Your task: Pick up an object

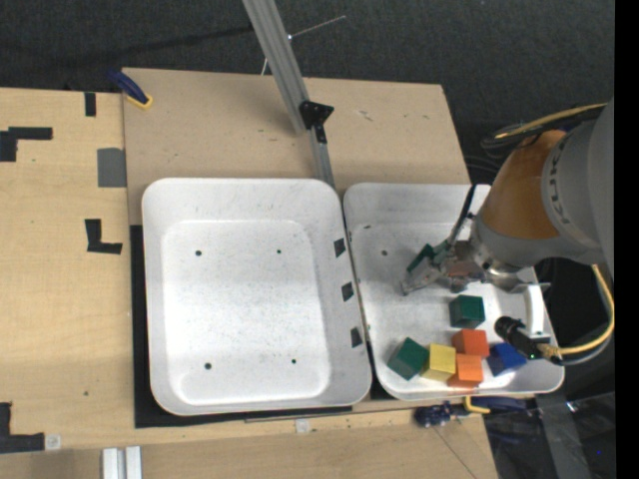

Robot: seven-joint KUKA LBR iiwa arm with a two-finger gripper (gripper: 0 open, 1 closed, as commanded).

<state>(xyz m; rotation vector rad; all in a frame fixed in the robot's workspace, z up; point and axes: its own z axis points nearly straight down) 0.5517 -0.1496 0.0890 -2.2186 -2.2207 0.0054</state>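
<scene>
— Where the arm reached in, what did we see?
— Our end effector [417,272] hung low in the right bin [399,208], fingers spread apart, gripping nothing.
— And the blocks?
— Near it lay a dark green block [466,311]; yellow block [442,359] and orange blocks [469,354] clustered at the front corner.

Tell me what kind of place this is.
Likely a robotics lab grasping bench: two shallow white bins on a plywood bench, coloured blocks in the right bin, and a grey-and-orange arm with its gripper reaching in.
</scene>
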